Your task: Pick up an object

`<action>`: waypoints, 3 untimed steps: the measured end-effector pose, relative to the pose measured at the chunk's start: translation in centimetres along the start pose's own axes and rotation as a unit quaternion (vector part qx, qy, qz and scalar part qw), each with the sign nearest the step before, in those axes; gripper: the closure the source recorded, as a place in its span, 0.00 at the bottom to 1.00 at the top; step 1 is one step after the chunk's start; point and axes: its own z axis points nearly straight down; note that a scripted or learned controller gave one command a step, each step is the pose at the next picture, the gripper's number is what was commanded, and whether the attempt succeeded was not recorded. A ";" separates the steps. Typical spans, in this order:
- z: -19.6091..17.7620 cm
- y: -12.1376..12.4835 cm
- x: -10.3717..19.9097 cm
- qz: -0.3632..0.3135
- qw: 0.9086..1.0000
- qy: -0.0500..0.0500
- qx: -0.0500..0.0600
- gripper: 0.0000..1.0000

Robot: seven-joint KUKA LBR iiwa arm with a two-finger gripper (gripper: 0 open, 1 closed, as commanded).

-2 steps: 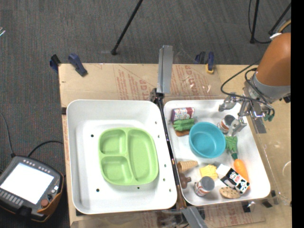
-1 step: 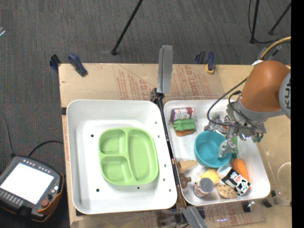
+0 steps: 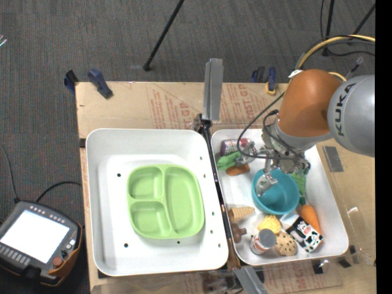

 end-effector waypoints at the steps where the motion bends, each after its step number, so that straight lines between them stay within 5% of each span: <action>1: -0.1 -1.5 13.7 -0.087 0.996 0.000 0.000 0.00; 2: 0.0 -5.1 9.0 -0.057 0.998 0.000 0.001 0.00; 3: -1.2 -4.9 8.7 -0.058 0.998 -0.003 0.000 1.00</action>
